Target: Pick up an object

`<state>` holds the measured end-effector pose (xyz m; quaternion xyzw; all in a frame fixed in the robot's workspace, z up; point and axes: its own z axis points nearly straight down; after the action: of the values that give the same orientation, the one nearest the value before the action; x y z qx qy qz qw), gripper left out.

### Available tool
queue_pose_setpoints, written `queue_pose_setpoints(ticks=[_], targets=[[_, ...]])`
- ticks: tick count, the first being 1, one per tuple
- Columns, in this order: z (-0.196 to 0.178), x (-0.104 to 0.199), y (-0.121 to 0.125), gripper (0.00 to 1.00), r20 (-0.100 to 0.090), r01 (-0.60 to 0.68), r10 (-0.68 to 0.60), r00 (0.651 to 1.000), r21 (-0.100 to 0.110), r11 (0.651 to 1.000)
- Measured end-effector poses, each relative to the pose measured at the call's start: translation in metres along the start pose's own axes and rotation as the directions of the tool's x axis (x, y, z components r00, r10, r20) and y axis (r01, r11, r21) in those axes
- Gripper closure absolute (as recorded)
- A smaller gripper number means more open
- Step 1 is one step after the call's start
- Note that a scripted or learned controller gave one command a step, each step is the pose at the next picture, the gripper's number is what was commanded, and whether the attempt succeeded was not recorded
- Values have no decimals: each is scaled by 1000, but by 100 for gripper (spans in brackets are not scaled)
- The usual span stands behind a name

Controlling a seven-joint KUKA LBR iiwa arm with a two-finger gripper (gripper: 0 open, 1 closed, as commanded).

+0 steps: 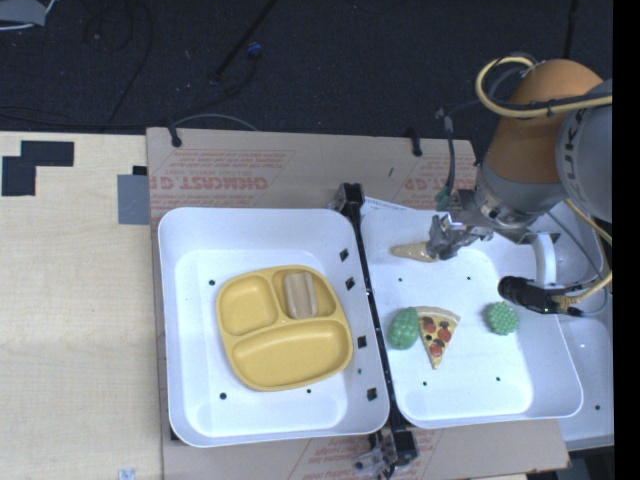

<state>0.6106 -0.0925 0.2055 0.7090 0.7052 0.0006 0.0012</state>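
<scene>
The tool sits low over the right white bin, at the flat tan wedge-shaped piece near the back wall; I cannot tell its state. The wedge looks light, stiff and thin, best pinched across its wide end. Its long axis runs left-right, tip pointing left.

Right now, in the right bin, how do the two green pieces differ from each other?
The darker green piece lies toward the bin's middle, touching the pizza slice; the lighter green piece lies alone nearer the right wall. The darker one looks slightly larger and more oval; the lighter one looks rounder, with a bumpier surface. The lighter one sits just below a black part of the arm; the darker one has nothing over it. Both are small and green, resting on the right bin floor.
</scene>
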Motion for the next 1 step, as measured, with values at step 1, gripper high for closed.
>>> queue_pose_setpoints(ticks=[1], targets=[[-53, -1, 1, 100, 0, 5, -5, 1000, 0, 1000]])
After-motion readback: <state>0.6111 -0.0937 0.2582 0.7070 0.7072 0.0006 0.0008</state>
